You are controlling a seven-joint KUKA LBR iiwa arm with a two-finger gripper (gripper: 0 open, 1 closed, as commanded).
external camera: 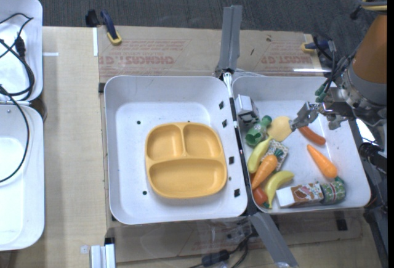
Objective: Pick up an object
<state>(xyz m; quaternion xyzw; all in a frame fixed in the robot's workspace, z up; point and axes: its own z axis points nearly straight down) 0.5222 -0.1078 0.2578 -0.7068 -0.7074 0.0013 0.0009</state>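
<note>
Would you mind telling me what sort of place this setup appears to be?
Most likely a robotics lab bench for grasping trials: two white bins, one holding a yellow divided plate, the other toy food such as a carrot and banana, with a gripper over them.

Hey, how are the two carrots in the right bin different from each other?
The carrot by the bananas lies in the crowded pile at the bin's left, touching other toys; the carrot on the right lies alone on bare white floor. The first tilts up toward the right, the second down toward the right. Both are orange, tapered toys of about the same length.
</note>
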